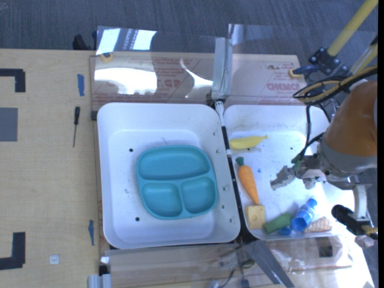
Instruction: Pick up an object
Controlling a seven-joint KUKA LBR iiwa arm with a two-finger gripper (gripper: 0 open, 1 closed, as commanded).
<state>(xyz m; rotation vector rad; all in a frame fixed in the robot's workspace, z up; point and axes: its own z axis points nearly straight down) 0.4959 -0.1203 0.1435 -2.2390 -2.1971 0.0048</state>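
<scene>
Nothing is picked up yet: the gripper (281, 179) hangs with its fingers spread and bare in the right bin (282, 116), at right of centre in the frame, with the carrot (247, 183) just to its left and the blue bottle (303, 215) below it.

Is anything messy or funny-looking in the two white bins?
Nothing looks broken or spilled. The teal three-part plastic plate sits slightly crooked in the left white bin. In the right white bin, the yellow toy banana, orange toy carrot, yellow cheese block, green piece and blue bottle lie scattered, crowding its near edge.
</scene>
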